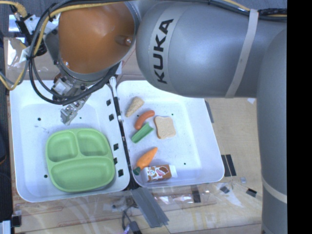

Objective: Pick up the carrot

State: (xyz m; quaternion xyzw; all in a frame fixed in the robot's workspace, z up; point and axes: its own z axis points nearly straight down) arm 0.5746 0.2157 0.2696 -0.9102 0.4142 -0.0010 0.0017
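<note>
The carrot (147, 157) is orange with a green stub at its lower left end. It lies slanted in the right bin (195, 145), near the front, just above a small printed box (158, 172). My gripper (71, 111) hangs over the back of the left bin (29, 130), above the far edge of a green divided plate (79, 159). It is well to the left of the carrot, across the wall between the bins. The big grey arm and its orange band cover the top of the view.
The right bin also holds a tan wedge (134, 106), a red-orange sausage (145, 118), a green stick (142, 134) and a bread slice (165, 127), all behind the carrot. Cables loop at the upper left.
</note>
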